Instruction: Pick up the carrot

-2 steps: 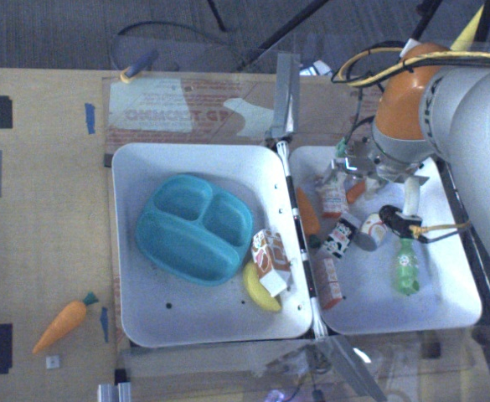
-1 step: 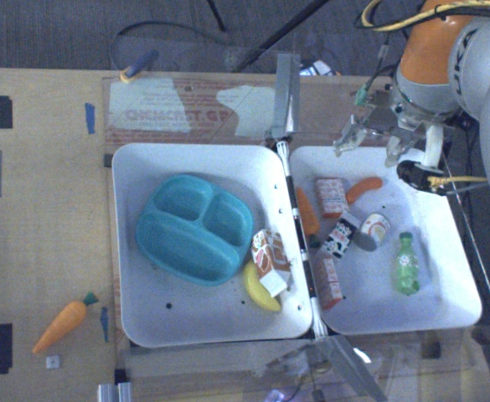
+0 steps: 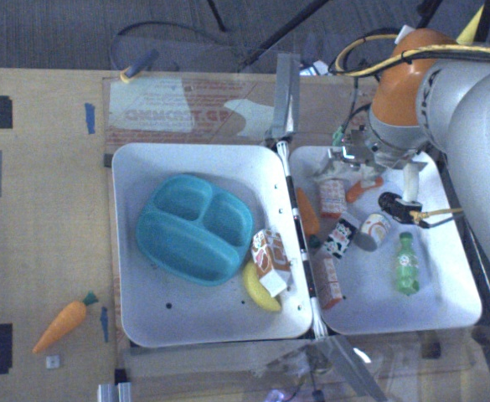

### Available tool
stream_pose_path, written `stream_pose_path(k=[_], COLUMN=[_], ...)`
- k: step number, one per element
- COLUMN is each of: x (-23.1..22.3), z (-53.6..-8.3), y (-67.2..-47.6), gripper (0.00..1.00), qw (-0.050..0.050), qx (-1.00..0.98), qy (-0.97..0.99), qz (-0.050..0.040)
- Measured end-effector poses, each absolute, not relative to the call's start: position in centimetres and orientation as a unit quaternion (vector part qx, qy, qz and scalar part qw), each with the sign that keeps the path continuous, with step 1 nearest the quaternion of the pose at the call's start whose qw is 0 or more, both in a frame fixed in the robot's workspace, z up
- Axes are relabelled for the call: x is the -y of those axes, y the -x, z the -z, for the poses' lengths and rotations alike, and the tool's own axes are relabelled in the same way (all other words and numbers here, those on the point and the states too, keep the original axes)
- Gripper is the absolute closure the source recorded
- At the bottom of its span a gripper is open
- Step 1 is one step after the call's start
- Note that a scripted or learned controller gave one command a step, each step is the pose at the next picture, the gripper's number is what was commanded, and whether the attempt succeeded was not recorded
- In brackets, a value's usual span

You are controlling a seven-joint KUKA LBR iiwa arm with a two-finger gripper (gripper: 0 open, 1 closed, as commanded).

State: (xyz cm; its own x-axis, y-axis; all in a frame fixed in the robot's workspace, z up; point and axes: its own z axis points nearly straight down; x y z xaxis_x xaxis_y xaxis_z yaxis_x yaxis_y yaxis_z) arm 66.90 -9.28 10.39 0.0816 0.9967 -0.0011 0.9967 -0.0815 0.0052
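An orange carrot [image 3: 308,212] lies along the left wall of the right bin [image 3: 446,308]. A second carrot with a green top [image 3: 60,325] rests on the bench outside the bins, at the lower left. A small orange piece [image 3: 363,189] lies in the right bin just below the wrist. My gripper [image 3: 346,159] hangs over the far left part of the right bin. It is above and to the right of the carrot by the wall, and nothing shows between its fingers.
The right bin also holds a red and white packet [image 3: 332,198], a black and white carton [image 3: 339,239], a can [image 3: 373,229], a green bottle [image 3: 406,264] and a brown packet [image 3: 328,279]. In the left bin [image 3: 136,291] are a blue divided plate [image 3: 196,227], a banana [image 3: 261,290] and a snack carton [image 3: 270,256].
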Motion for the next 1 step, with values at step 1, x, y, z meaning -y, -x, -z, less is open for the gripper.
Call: stream_pose_path(k=[1], x=[11.97], z=[-10.35], y=[-59.49], gripper=[0.00], qw=[0.000], qx=[-0.691], qy=[-0.723], qz=[0.0001])
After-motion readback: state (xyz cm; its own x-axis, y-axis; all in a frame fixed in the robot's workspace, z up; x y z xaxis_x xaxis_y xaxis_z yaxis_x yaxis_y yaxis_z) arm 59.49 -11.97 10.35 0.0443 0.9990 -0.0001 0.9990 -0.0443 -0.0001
